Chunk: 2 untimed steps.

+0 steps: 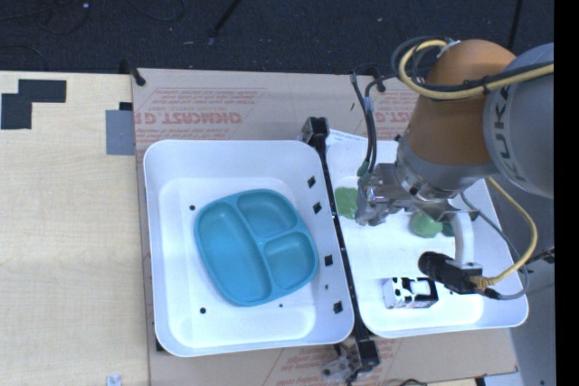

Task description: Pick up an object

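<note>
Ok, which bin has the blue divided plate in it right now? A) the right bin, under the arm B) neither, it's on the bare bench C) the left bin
C: the blue divided plate lies flat in the left bin, apart from the arm over the right bin.

Two bins sat side by side on the tabletop (63, 240) below me. In the left bin (172, 167) a divided tray (256, 245) lay near the middle. My arm (461, 117) reached in from the right and hung over the right bin (507, 307). In that bin, one round object (346, 200) lay by the left wall, another (424, 224) lay further right, partly under my wrist, and a small patterned item (409, 292) sat toward the front.
</note>
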{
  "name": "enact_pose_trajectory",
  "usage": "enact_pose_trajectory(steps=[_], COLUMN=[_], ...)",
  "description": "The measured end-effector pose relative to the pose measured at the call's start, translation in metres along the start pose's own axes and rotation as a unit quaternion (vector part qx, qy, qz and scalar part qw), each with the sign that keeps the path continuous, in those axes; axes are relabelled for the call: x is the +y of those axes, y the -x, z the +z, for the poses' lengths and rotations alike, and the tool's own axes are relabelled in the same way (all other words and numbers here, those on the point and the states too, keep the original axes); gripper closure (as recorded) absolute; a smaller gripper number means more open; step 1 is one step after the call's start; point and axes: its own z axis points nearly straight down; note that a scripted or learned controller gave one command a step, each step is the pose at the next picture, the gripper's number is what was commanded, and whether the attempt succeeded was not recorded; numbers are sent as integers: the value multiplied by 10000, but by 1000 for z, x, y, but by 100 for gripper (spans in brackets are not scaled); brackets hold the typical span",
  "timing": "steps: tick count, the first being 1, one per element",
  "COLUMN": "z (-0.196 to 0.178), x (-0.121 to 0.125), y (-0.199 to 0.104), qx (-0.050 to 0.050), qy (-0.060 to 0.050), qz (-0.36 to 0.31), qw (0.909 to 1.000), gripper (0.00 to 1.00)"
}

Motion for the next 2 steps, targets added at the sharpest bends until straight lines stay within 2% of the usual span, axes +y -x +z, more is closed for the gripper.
enact_pose_trajectory(steps=[1, 2], z=[13, 3], x=[25, 41], y=[-47, -99], qx=[-3, -8], qy=[-8, 2], qz=[6, 7], qw=[10000, 10000], gripper=[100, 100])
